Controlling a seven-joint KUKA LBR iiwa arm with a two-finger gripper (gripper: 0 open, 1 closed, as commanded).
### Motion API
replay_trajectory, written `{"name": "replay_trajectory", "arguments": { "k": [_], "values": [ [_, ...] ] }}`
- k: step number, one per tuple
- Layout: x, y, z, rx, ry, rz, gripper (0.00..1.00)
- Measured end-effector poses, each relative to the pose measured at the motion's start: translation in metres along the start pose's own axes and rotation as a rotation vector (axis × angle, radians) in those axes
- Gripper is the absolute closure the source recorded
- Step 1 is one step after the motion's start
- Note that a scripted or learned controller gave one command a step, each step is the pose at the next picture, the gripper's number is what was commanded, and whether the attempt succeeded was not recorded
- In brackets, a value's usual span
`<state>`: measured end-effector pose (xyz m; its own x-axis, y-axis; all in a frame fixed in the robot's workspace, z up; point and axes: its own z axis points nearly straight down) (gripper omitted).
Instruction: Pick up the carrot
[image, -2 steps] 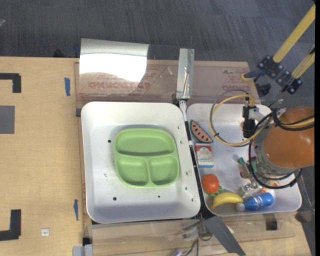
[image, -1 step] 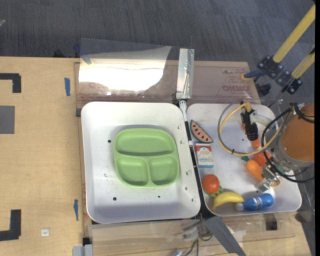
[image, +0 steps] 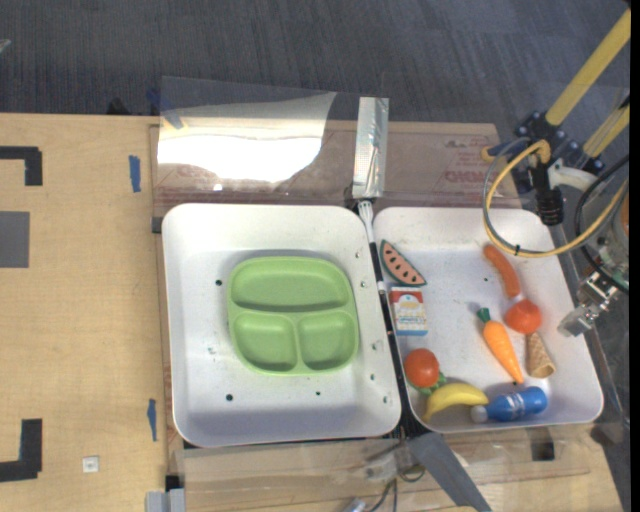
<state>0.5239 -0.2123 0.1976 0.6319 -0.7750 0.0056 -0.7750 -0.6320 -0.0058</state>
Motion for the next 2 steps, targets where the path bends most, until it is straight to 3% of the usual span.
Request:
{"name": "replay_trajectory", "arguments": {
  "k": [1, 2],
  "values": [
    [0.010, -0.014, -0.184, 0.000, -0.002, -0.184, 1.00],
    [-0.006, -0.023, 0.041, -0.005, -0.021, -0.319, 1.00]
  ]
}}
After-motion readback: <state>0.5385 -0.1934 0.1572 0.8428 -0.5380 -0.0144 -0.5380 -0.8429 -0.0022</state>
